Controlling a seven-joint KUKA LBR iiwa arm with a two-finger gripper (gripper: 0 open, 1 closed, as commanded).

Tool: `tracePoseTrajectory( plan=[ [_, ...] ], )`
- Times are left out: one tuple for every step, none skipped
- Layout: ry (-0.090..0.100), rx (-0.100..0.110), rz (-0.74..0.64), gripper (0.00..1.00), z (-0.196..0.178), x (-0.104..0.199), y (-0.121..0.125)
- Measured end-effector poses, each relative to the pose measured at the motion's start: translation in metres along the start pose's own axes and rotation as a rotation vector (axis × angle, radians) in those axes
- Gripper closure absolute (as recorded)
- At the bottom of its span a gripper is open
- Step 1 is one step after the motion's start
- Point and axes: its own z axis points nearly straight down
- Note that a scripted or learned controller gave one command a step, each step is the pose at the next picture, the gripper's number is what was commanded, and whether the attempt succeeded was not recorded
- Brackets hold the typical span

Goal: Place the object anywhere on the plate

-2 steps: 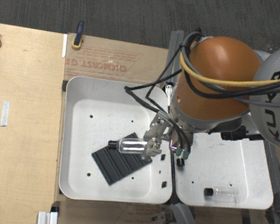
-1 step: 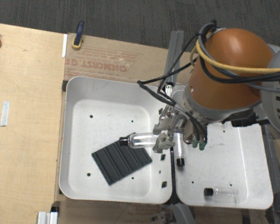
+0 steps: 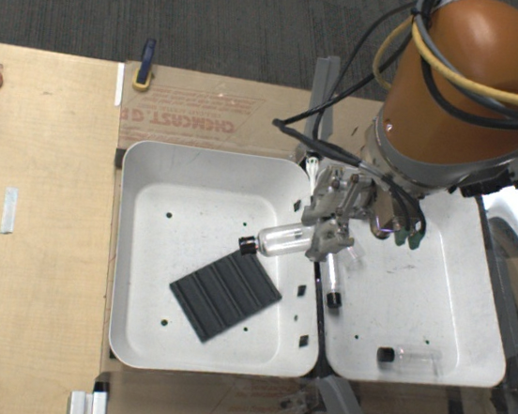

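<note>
Vial gripped over the left bin; placement on the plate not yet made.

The clear vial [image 3: 281,241], black cap toward the left, is seen roughly level, with its bare end clamped between the fingers [image 3: 326,246] of the gripper [image 3: 319,241]. It is held over the right part of the left bin [image 3: 149,177], just beside the upper right corner of the dark ribbed plate [image 3: 226,294], which lies flat and askew on the bin floor. No overlap of vial and plate is observed, and whether the vial is clear of the bin floor cannot be told. The pick is judged done. What is left: a short shift toward the plate's middle, lowering, release. A second capped vial [image 3: 406,360] is noted in the right bin [image 3: 477,277], well apart and untouched.
</note>
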Motion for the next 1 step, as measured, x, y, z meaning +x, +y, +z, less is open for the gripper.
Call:
tracePoseTrajectory(
  plan=[
    [0.002,-0.002,-0.624,1.0,0.0623,-0.0043,0.043]
  ],
)
